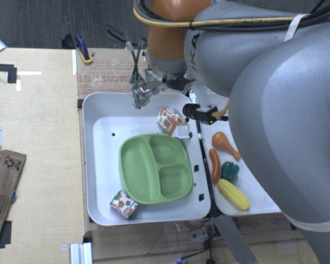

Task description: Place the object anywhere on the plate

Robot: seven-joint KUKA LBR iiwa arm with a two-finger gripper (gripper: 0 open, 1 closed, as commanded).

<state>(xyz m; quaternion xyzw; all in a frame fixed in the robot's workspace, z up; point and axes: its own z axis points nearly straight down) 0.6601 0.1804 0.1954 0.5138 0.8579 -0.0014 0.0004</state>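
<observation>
Tool [138, 99] hanging over left bin's [99, 164] far rim, grip state unclear, carrying nothing visible. Carton [171, 120] lying just beyond plate [154, 169]. Grasp step pending; next: descending onto carton.

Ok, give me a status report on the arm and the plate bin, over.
Gripper over the left bin's far edge, nothing seen held. Green plate bare. Patterned item at its far rim, patterned can at its near corner. Nothing blocking.

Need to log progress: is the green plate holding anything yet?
No. The plate shows bare green in all its compartments. One packet touches its upper rim, another lies off its lower-left corner.
</observation>
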